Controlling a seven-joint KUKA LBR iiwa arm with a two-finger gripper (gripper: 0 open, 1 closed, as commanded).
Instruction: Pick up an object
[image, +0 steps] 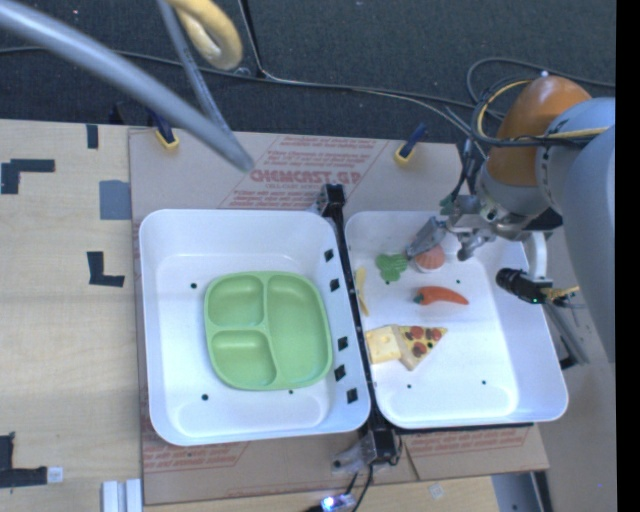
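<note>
1. Two white bins side by side: left bin (170, 330) with a green divided plate (268, 330), right bin (520, 380) with the toy food.
2. Gripper (446, 238) low over the right bin's far end, fingers spread, nothing between them.
3. Small reddish round piece (430, 259) just below the fingertips, nearest target.
4. Green broccoli piece (391, 266) just left of it; orange carrot (441, 296) nearer the camera, long axis left-right; pizza slice (405, 344) well apart.
5. Likely next: short drop straight onto the round piece.

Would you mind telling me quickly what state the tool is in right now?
Tool: open, fingers spread over the small pinkish-orange object in the right bin; nothing gripped between them yet.
</note>
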